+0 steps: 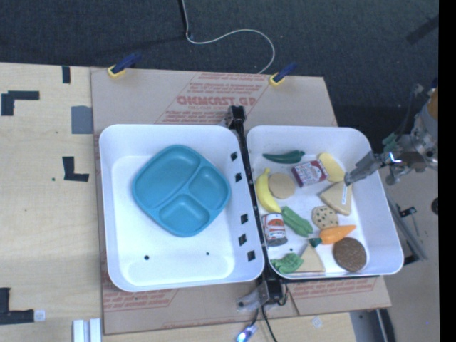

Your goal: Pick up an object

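The left shallow white plastic bin (117, 212) holds a blue three-compartment plastic plate (181, 189) set diamond-wise near its middle. The right shallow white plastic bin (388, 251) carries the toy food, any piece of which would serve as the object.

Going by size: a round brown burger patty (350, 254) lies at the bin's near right corner, flat and stiff, best pinched across its edge. A yellow plastic banana (266, 193) curves along the left wall; smooth and likely slippery, so take it across the narrow middle. A tan triangular bread slice (338, 198) sits toward the right wall, thin and light. Near the far wall are a dark green chilli pepper (283, 157), a yellow lemon-shaped piece (330, 166) and a small maroon packet (308, 172). An orange carrot (337, 234), a speckled round cookie (323, 216), a green pea pod (297, 221) and a small labelled can (274, 229) fill the centre. All look like hollow, light, rigid plastic, unlikely to break.

The grey two-finger gripper (355, 173) hangs over the bin's right edge, just beside the bread slice; whether its jaws are spread or closed cannot be told, and nothing is visibly between them.
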You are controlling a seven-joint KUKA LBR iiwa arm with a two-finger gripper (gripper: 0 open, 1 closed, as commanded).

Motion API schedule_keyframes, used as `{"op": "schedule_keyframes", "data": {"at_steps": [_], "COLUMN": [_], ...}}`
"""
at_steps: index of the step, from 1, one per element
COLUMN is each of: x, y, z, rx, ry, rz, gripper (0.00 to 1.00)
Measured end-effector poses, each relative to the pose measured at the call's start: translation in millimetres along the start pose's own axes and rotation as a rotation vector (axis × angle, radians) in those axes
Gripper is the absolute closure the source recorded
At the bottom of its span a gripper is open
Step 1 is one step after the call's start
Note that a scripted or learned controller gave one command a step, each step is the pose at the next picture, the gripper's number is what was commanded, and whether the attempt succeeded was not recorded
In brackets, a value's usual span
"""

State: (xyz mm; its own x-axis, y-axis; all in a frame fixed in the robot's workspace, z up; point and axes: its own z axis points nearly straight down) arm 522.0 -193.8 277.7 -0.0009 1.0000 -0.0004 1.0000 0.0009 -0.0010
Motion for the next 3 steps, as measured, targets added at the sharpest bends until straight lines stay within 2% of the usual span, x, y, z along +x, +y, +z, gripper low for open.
{"op": "schedule_keyframes", "data": {"at_steps": [1,2,3], "x": [43.5,42.1,96.6], "y": [-34.5,-33.8,-39.6], "z": [-79.5,-84.4,7.3], "rx": [-0.008,0.000,0.010], "ry": [0.000,0.000,0.004], "rz": [-0.004,-0.002,-0.004], "gripper": [0.00,1.00,1.00]}}
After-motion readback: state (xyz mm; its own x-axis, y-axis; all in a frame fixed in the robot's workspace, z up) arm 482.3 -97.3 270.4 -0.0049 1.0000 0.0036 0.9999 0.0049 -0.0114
